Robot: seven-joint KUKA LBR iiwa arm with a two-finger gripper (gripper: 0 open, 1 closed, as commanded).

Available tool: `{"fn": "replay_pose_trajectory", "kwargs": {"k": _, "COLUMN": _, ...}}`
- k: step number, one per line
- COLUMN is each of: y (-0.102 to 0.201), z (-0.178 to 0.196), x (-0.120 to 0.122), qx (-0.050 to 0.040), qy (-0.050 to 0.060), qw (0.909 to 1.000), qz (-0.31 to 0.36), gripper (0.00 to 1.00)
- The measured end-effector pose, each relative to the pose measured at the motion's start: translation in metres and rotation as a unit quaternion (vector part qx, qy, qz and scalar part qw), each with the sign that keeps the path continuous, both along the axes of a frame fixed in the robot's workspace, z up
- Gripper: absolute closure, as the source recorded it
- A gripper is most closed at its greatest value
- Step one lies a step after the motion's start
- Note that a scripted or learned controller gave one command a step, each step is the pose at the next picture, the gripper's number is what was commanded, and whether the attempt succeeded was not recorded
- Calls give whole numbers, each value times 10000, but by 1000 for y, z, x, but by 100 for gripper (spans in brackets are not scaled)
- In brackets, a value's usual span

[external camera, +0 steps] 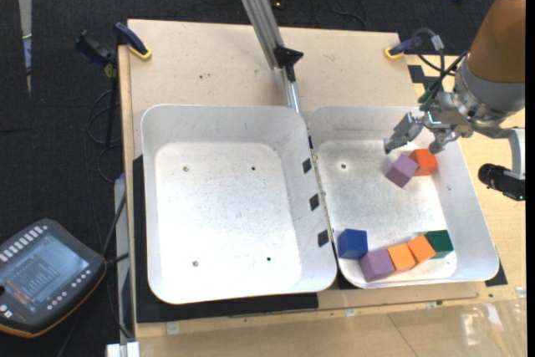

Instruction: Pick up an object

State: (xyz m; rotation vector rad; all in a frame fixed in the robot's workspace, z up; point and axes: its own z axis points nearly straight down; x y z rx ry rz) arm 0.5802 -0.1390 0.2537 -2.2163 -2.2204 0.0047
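Purple cube (402, 170) resting on the floor of the right bin (468, 205), toward its upper half, tilted a little, touching an orange cube (425, 160) at its upper right. Gripper (423, 132) poised just above and between these two, fingers (401, 134) spread apart with nothing between them, one dark finger slanting down to the left of the purple cube, the other near the orange cube. Grey arm (493, 84) with orange band reaching in from the right. Along the near edge of the same bin, a row of four: blue cube (352, 243) at the left, slightly apart, then a second purple block (376, 263), a second orange block (402, 255) and a green block (437, 243), these three touching in a line rising to the right. Left bin (167, 138) beside it, edges meeting at the middle. Tan bench board (209, 63) beneath both, blue-and-yellow clamps (131, 40) at its far corners. Slanted metal pole (255, 0) ending between the bins. Teach pendant (42, 272) on the dark floor at lower left.
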Motion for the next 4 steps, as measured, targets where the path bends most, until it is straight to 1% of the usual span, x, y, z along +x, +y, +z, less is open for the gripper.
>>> {"fn": "replay_pose_trajectory", "kwargs": {"k": 1, "y": 0, "z": 3, "x": 1, "qx": -6, "qy": -27, "qw": 10000, "qz": -5, "gripper": 0}}
{"fn": "replay_pose_trajectory", "kwargs": {"k": 2, "y": -5, "z": -59, "x": -4, "qx": -1, "qy": 8, "qw": 10000, "qz": -17, "gripper": 0}}
{"fn": "replay_pose_trajectory", "kwargs": {"k": 3, "y": -1, "z": -122, "x": 0, "qx": 0, "qy": 7, "qw": 10000, "qz": -13, "gripper": 0}}
{"fn": "replay_pose_trajectory", "kwargs": {"k": 4, "y": -1, "z": -161, "x": -1, "qx": -3, "qy": -10, "qw": 10000, "qz": -14, "gripper": 0}}
